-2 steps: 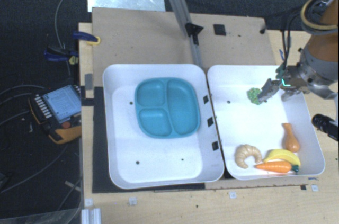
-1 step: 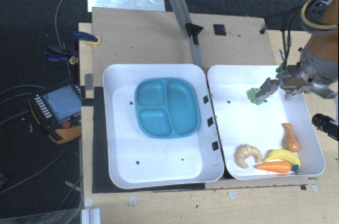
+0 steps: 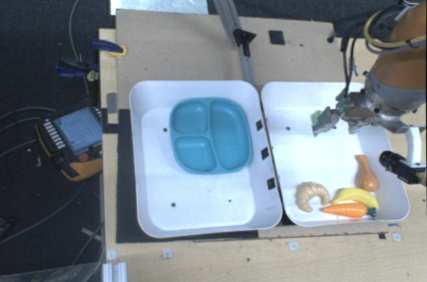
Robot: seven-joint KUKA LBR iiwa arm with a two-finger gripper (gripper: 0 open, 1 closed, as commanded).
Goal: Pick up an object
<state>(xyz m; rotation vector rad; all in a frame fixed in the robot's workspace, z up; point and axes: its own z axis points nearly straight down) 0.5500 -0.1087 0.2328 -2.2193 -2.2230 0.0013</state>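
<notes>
Arm enters from 3 o'clock, orange band visible above the wrist. Gripper [image 3: 327, 121] hangs over the upper middle of the right bin [image 3: 293, 141]; whether its fingers are spread or pressed together cannot be told, nothing seen between them. Pickable items cluster at the right bin's 5 o'clock corner: croissant [image 3: 312, 195], carrot [image 3: 345, 210] just beside it, banana [image 3: 357, 197] touching the carrot, orange gourd-shaped toy [image 3: 365, 173] at 12 o'clock from the banana. All well apart from the gripper. Left bin [image 3: 153, 201] holds a blue divided plate [image 3: 211, 135], three compartments, sitting toward its 12 o'clock side.
</notes>
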